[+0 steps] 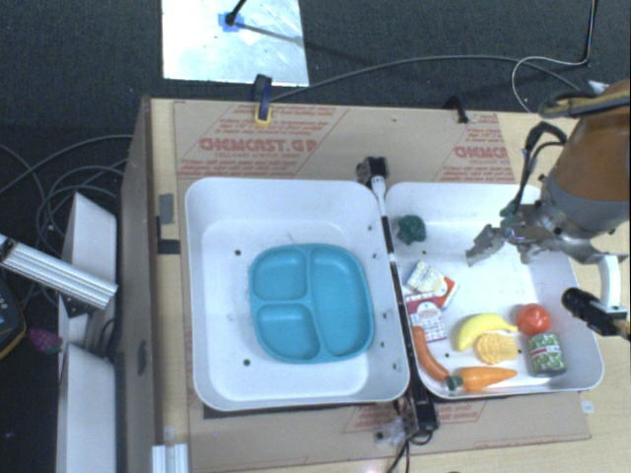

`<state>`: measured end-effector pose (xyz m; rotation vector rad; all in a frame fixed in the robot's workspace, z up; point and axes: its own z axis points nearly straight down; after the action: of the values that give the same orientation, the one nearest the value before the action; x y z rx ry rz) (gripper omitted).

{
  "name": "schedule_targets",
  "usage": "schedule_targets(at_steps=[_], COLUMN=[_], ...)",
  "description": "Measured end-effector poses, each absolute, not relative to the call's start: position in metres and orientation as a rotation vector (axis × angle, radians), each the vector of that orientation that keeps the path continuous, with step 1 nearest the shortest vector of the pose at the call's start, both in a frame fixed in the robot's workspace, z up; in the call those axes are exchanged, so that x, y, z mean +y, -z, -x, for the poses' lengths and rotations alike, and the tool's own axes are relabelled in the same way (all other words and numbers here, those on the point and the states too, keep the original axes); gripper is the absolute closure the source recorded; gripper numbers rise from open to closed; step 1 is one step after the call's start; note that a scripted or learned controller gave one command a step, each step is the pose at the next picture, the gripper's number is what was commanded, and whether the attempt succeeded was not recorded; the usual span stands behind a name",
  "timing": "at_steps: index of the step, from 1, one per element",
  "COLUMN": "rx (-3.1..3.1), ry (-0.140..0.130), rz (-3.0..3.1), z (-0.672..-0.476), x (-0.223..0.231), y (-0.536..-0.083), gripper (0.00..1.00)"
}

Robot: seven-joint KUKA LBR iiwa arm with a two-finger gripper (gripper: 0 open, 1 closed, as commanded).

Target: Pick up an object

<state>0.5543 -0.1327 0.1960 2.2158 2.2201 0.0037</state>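
Oddly, pincer [493, 241] state unclear above right bin [592, 363], arm [592, 166] cut off

Open floor is left across the right bin's [592, 377] far half; its near edge is crowded by toy food [483, 331].

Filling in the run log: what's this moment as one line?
arm: over right bin | gripper: nothing seen held | nearest: green object | left bin: blue tray
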Motion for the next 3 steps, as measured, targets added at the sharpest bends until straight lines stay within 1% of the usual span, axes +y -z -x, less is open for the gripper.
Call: schedule_targets(at_steps=[1,2,3], rx=[2.223,2.224,2.225], ry=[0.000,-0.001,-0.004], rz=[-2.220,-2.216,-2.214], z=[-0.486,-0.609,-0.651], x=[-0.115,-0.148,-0.088], y=[-0.164,-0.151,-0.166], gripper=[0.00,0.00,0.00])
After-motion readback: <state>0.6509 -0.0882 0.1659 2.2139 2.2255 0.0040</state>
